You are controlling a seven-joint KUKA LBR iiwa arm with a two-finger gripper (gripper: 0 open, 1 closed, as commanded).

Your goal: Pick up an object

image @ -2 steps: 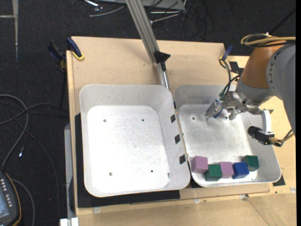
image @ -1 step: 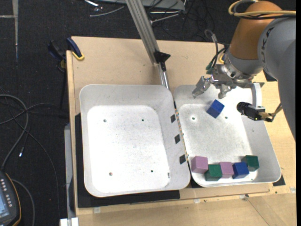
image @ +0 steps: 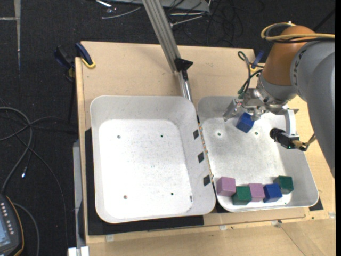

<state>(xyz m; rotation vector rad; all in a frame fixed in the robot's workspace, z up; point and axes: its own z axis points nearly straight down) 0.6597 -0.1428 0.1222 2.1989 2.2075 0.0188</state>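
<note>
A blue cube (image: 244, 122) is pinched, as far as can be made out, between the fingers of the gripper (image: 243, 115) and held above the right bin (image: 256, 148), seemingly clear of the floor so that it counts as picked up.

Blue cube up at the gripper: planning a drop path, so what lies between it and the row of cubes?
In the camera view, only bare bin floor lies between the blue cube and the row of cubes.
</note>
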